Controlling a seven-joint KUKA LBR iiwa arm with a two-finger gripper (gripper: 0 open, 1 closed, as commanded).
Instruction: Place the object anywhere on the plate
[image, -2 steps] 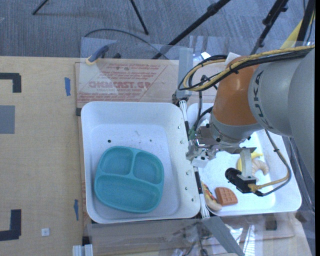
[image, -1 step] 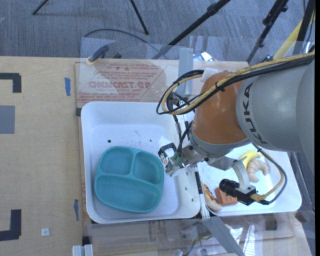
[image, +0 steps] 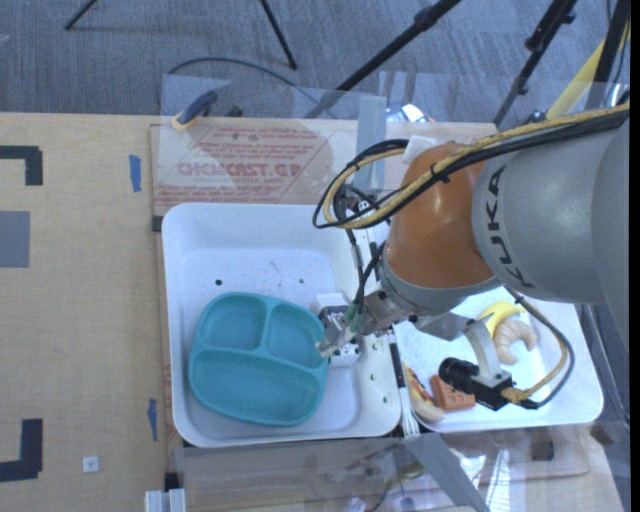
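Object (image: 338, 335), small and whitish, sits pinched in the gripper (image: 336, 337) at the teal divided plate's (image: 255, 365) right rim. Looks light and rigid; hold by its middle.

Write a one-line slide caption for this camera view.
KUKA arm's gripper poised at the right rim of the teal plate in the left bin; toys lie in the right bin.

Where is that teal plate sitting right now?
The teal plate lies in the left white bin, toward its front, with the gripper at its right edge.
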